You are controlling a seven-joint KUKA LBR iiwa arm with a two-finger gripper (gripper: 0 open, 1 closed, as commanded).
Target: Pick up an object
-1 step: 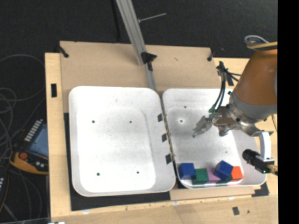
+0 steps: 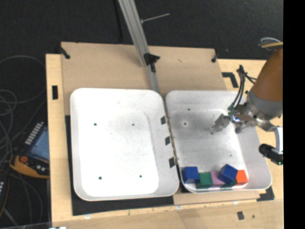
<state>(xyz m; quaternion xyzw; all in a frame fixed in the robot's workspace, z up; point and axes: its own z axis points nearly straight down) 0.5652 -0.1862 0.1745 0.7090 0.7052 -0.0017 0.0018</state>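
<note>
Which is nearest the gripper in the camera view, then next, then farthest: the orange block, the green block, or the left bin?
From the gripper:
1. Orange block, right bin's near right corner.
2. Green block, further left along that near edge.
3. Left bin, across the divide.

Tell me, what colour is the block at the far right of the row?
Orange, seen in the camera view.

no readable text, labels or numbers anywhere

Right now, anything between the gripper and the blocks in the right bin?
Nothing visible. The gripper hangs over the bare middle of the right bin; the blocks, among them a blue block, a green block and an orange block, sit clustered along its near wall, with open floor between.
</note>
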